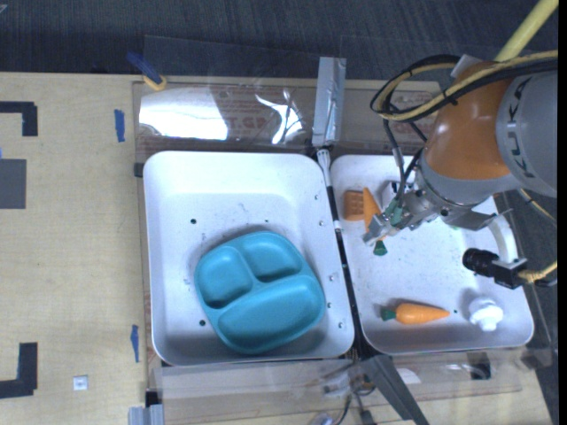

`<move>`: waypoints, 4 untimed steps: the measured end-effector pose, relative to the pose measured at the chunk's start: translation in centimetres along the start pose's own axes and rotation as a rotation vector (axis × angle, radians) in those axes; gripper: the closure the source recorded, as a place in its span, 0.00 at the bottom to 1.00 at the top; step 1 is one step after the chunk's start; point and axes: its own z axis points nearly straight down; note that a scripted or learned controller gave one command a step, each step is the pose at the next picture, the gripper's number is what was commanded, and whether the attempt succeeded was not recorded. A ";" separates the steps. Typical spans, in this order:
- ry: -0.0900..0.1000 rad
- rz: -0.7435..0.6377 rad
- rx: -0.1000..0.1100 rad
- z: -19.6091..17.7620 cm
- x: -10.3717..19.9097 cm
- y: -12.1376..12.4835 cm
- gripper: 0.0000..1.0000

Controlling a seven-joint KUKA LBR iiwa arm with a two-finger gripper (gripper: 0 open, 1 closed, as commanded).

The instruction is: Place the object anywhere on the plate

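Note:
A blue sectioned plate lies in the left bin, toward its front. My gripper is over the upper left part of the right bin. It is shut on a small orange carrot, whose green tip pokes out just below the fingers. The carrot sits close to the wall between the two bins, to the right of the plate.
A second, larger carrot lies near the right bin's front. An orange block rests by the dividing wall and a white object sits in the front right corner. Cables and a black fitting hang off the arm.

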 end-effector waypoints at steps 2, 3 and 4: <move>0.003 -0.275 0.003 -1.1 7.0 -0.3 0.00; 0.003 -0.275 0.002 -1.9 7.0 -0.1 1.00; 0.003 -0.275 0.002 -1.9 7.0 -0.1 0.00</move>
